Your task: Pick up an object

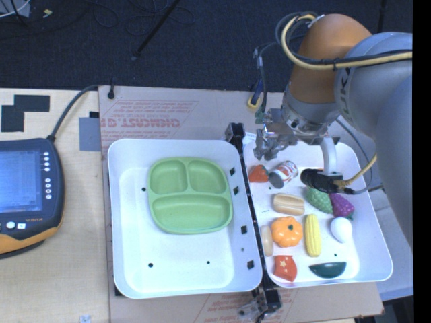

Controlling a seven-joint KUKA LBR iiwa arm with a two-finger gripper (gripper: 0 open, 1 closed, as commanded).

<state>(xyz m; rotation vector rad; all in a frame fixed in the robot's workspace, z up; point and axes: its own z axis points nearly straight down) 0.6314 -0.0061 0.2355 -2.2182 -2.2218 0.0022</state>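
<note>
Pincer (267, 147) hovering over right bin (377, 261), at 11 o'clock of toy cluster; finger opening impossible to tell. Nearest target, small can (285, 172), lying tipped just at pincer's 5 o'clock, beside red piece (258, 174). Likely light, rigid, smooth, apt to roll; judging grip best across its curved sides, mid-body.

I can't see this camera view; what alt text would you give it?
A grey robot arm with an orange band reaches from the right, its gripper hovering over the right bin of toy foods, near a small can. The left bin holds a green divided plate.
</note>
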